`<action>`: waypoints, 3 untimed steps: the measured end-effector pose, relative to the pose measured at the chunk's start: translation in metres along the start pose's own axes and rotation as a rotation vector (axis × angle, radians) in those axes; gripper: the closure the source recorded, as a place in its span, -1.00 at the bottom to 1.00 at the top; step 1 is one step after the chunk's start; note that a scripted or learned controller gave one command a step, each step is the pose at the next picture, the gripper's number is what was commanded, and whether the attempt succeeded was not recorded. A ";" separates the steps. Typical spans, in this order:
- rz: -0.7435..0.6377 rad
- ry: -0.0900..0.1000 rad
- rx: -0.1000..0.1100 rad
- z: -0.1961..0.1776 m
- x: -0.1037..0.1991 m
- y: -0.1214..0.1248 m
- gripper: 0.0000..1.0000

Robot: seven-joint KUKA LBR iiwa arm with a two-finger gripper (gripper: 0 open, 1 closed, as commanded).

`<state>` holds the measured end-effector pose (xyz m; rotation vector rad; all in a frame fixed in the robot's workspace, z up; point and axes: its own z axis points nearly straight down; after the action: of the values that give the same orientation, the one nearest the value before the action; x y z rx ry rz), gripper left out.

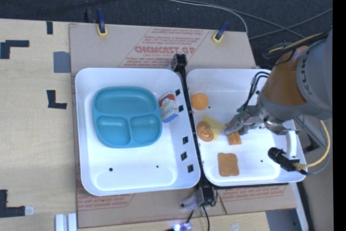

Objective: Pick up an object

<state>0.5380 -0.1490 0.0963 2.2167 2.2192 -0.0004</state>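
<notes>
Left bin (86, 132): a blue divided plate (128, 116) lies flat, a small carton (168, 107) tilted against its right rim. Right bin (216, 77): an orange ball (200, 101) at far left, a pretzel-like piece (205, 131) beside a yellow item (215, 126), a toast slice (227, 164) nearer. Gripper (236, 128) poised low, just above a small brown piece (234, 139), probably the target; whether it is released or clenched cannot be told

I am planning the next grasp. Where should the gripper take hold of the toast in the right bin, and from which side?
The toast lies flat and alone near the front of the right bin. Probably best to come straight down from above and pinch across its two opposite side edges. Its flat, roughly square shape offers no raised part, and bare floor on both sides leaves room for the fingers.
</notes>
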 end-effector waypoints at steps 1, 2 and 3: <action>0.001 0.003 0.002 -0.046 -0.004 -0.007 1.00; 0.000 0.002 0.000 -0.108 -0.007 -0.005 1.00; 0.000 0.003 0.002 -0.131 -0.007 -0.004 1.00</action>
<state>0.5336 -0.1556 0.2274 2.2192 2.2223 0.0009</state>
